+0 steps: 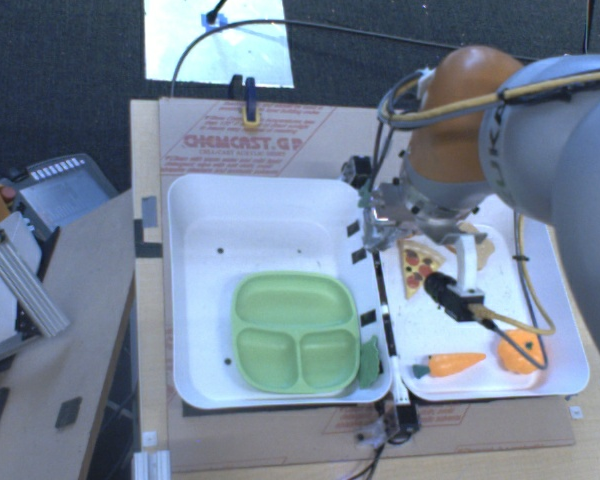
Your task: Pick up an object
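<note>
Carrot (pixel 448 365) front right bin; board (pixel 245 140) reads "CHEMCAST"; gripper (pixel 420 230) state unclear.

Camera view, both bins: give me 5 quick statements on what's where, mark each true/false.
1. The green divided plate lies in the left bin. True.
2. The toy carrot lies in the left bin. False: it lies in the right bin, near the front wall.
3. The pizza slice lies in the right bin, close to the divide between the bins. True.
4. The green plate has one undivided compartment. False: it has three, one long and two smaller.
5. The arm hangs over the left bin. False: its orange band and wrist are over the right bin, above the pizza slice.
</note>
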Controlling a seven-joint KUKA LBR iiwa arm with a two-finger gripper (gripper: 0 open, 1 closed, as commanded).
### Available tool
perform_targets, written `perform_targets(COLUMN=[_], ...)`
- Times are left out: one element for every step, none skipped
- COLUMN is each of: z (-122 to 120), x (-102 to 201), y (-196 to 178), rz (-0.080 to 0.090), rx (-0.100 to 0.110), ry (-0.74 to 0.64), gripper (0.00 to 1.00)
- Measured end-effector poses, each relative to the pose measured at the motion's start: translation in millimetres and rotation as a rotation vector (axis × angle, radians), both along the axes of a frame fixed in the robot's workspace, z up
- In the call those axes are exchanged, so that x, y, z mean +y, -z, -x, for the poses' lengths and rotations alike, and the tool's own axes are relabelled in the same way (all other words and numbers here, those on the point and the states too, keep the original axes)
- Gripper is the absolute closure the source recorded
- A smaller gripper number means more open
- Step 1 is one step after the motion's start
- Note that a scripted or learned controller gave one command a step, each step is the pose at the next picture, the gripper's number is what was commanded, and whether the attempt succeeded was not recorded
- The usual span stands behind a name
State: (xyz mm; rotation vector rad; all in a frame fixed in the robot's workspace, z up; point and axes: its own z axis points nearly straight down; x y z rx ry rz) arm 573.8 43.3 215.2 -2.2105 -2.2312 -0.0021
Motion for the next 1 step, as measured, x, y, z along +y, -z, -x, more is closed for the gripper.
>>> perform_targets(z=[7.5], x=[57.1], y=[4.5], rz=[0.0], rx=[0.0], ry=[0.0], gripper=[1.0])
